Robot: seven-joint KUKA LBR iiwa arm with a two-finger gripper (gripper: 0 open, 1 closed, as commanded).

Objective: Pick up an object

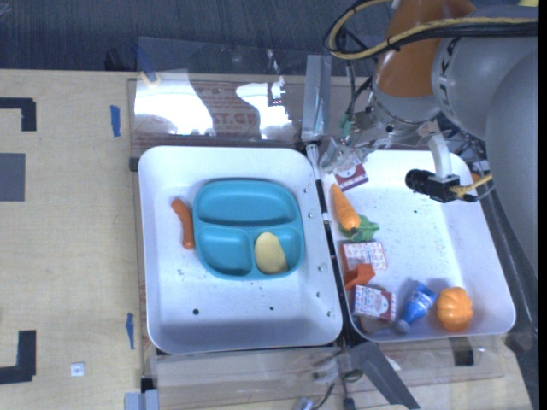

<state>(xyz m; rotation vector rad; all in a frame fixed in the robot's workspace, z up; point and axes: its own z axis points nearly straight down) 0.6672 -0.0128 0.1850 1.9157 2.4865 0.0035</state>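
Note:
The right bin (444, 220) holds a carrot with a green top (345, 210) near its left wall. Below the carrot lie a red and white carton (364, 254), a small red piece (359, 275) and a second carton (373, 301). A blue cup (417, 304) and an orange fruit (454, 307) rest at the front right. My gripper (344, 154) hangs over the bin's back left corner, just above a small red and white packet (351, 176). Nothing shows between it and the packet that would tell of a hold.
The left bin (162, 297) carries a blue sectioned tray (244, 203) with a yellow potato-like object (270, 252) in its lower right compartment. An orange sausage (184, 222) lies left of the tray. A black fitting (432, 184) juts from the arm over the right bin.

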